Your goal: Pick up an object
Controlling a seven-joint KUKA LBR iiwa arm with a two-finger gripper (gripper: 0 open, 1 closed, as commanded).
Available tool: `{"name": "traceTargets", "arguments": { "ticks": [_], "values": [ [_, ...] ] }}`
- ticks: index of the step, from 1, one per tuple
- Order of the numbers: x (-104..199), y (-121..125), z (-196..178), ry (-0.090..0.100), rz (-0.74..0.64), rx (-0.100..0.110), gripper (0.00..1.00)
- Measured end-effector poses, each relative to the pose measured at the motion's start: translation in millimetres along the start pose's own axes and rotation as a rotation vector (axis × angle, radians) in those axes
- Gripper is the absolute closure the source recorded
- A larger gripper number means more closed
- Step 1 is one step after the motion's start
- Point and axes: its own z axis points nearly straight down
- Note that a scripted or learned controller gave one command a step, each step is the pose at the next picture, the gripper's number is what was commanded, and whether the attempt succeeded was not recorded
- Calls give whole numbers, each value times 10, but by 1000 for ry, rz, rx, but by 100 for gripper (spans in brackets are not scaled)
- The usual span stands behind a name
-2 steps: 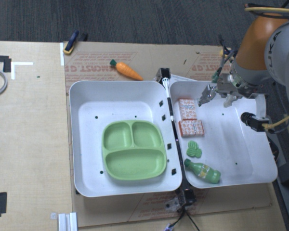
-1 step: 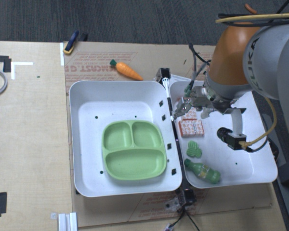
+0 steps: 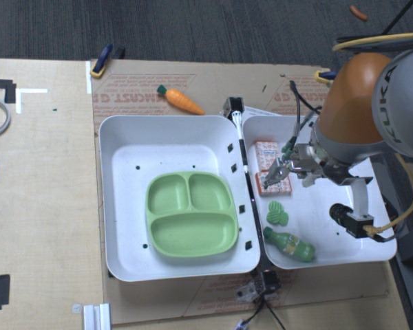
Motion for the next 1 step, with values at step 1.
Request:
{"name": "traceTargets", "arguments": {
  "ticks": [1],
  "values": [
    [365, 526, 1, 0, -44, 0, 0]
  ]
}}
